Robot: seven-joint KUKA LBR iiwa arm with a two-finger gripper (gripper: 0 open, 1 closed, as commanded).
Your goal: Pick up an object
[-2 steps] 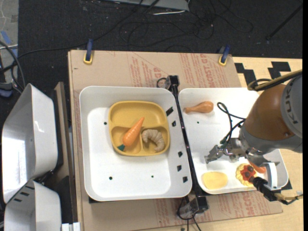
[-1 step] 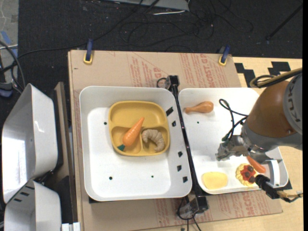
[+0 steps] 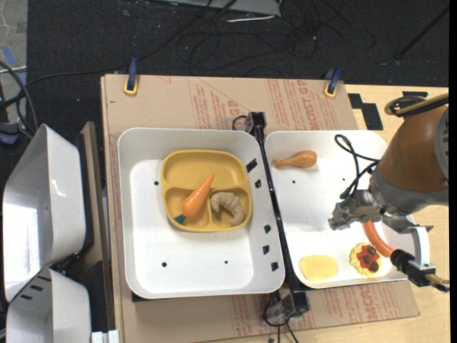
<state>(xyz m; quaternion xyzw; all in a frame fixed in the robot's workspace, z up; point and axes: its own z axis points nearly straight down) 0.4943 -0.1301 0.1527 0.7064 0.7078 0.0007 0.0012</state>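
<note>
Gripper [image 3: 345, 216] of dull grey metal low over right bin [image 3: 314, 213], jaw state impossible to tell. Nearby in that bin: smooth drumstick [image 3: 296, 161], flat yellow disc [image 3: 318, 267], small pizza [image 3: 366, 259]. Left bin [image 3: 143, 263]: divided yellow plate [image 3: 178, 164] holding tapered carrot [image 3: 198, 196], curled shrimp [image 3: 228, 206].

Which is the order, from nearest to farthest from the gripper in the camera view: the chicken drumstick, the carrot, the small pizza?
From the gripper:
1. Small pizza, just below it, in the right bin.
2. Chicken drumstick, above it, at the top of the right bin.
3. Carrot, far left, on the yellow plate in the left bin.
</note>
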